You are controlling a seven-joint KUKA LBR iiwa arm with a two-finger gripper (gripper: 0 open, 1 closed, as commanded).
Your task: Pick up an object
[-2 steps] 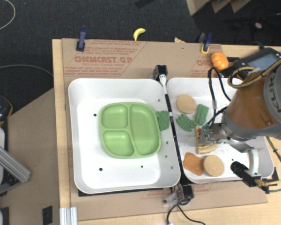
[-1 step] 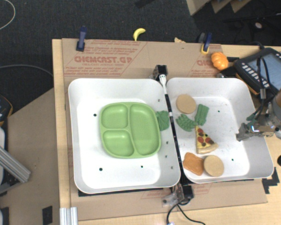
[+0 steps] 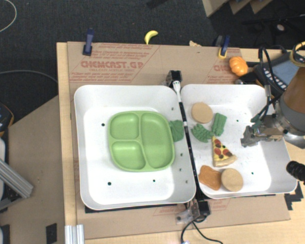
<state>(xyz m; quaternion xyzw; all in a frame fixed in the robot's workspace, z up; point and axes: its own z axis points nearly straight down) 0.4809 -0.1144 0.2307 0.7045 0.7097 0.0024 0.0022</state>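
Note:
The right bin (image 3: 254, 93) holds several toy foods. A tan round cookie (image 3: 202, 112) lies at the back, with a green leafy piece (image 3: 219, 123) and another green piece (image 3: 199, 132) beside it. A pizza slice (image 3: 222, 153) lies in the middle. An orange-brown bread piece (image 3: 209, 177) and a tan round bun (image 3: 232, 179) sit at the front. A third green piece (image 3: 177, 130) lies at the right edge of the left bin. My gripper (image 3: 250, 135) hangs over the right side of the right bin, right of the pizza slice, with nothing seen in it.
A green divided plate (image 3: 141, 140) sits in the left bin (image 3: 91, 151). The grey and orange arm (image 3: 297, 103) comes in over the right bin's right rim. A small orange toy (image 3: 238, 65) and a yellow banana toy (image 3: 151, 35) lie on the cardboard behind the bins.

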